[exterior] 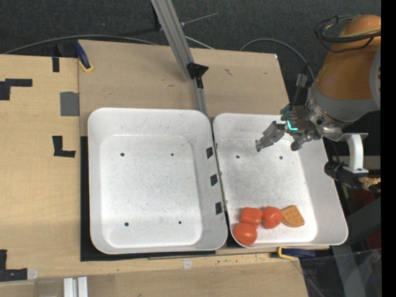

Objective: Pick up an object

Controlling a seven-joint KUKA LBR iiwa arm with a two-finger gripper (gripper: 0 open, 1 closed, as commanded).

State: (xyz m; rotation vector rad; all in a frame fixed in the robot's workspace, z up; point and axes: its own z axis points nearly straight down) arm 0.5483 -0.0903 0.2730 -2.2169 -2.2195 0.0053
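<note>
- While the arm (346, 73) reaches in from the right edge of the view, we see its orange band sitting high above the wrist and the grey wrist bent down and leftward over the right bin (322, 228).
- We find the gripper (281, 139) above the upper part of that bin, its two dark fingers (267, 138) spread apart with nothing between them; one points left toward the bin's middle, the other lies nearer the wrist.
- We count two shallow white bins side by side: the left bin (99, 184) and the right one.
- We count three red rounded objects (257, 220) bunched together and touching near the front edge of the right bin, well apart from the gripper.
- We count one orange-brown piece (292, 216) just beside them on their right; we cannot tell what it is.
- We count one grey metal pole (176, 33) slanting across the bench behind the bins.
</note>
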